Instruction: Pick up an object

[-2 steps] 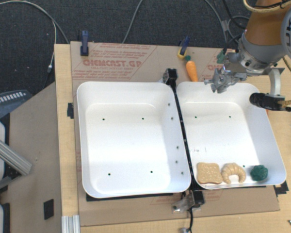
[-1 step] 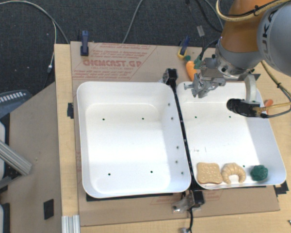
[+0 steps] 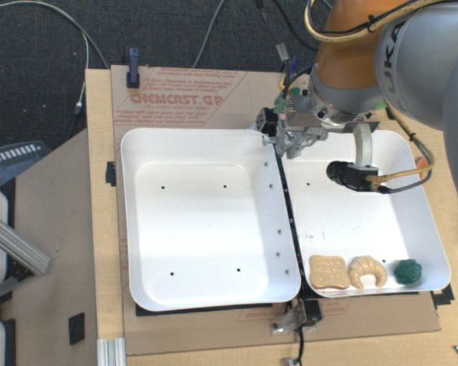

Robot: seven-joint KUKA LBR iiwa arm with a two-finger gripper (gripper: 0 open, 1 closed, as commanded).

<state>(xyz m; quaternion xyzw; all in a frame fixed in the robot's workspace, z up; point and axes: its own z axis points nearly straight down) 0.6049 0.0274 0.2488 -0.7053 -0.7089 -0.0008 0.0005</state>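
Three small objects lie along the front edge of the right bin: a tan square toast piece, a pale croissant-shaped piece and a dark green round piece. My gripper hangs over the back left corner of the right bin, close to the wall where the two bins meet. It is far from the three objects, and I see nothing held under it. The grey arm with its orange band covers the bin's back edge.
The left bin stands beside the right one, sharing the middle wall. A black fitting with a yellow cable hangs from the wrist over the right bin. Cardboard lies behind the bins, and a blue clamp stands at its back edge.
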